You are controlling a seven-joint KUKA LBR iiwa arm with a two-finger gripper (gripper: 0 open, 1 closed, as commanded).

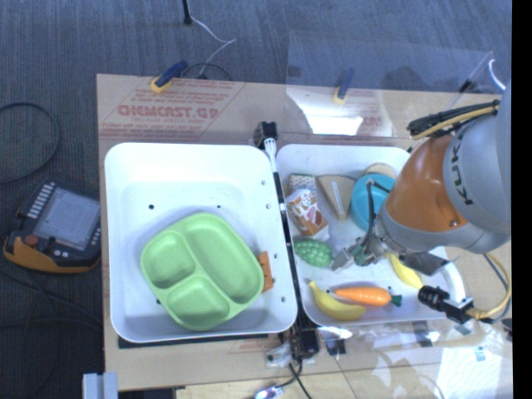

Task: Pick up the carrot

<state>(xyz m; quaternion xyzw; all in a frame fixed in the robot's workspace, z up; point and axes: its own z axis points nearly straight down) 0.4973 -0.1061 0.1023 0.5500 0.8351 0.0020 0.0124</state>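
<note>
A: End effector (353, 254) sat low in the right bin (432, 310), just right of the green bumpy item (313, 252). Metal parts were visible there, but I couldn't tell if it was apart or together, too small and dark.

B: And the carrot?

A: Carrot (362, 295) lay flat near the front of the right bin, orange, green stub at its right end. It was below the end effector in the frame, apart from it, nothing of mine around it.

B: What was touching it?

A: A banana (335, 303) curved right along its left and front side, touching or nearly so. A second yellow piece (406, 270) sat just to the right, partly under my wrist.

B: The rest of that bin?

A: A snack packet (306, 210) at the left, a tan wedge (335, 192) behind it, a blue bowl (370, 202) half hidden by my orange band (420, 194).

B: And the left bin?

A: Left bin (133, 173) held a green divided plate (202, 268), three compartments, tilted in the frame. A small orange thing (265, 270) sat at its right edge by the wall between the bins.

B: Anything off the tabletop (116, 110)?

A: A teach pendant (58, 227) lay on the floor at the left, with cables.
</note>
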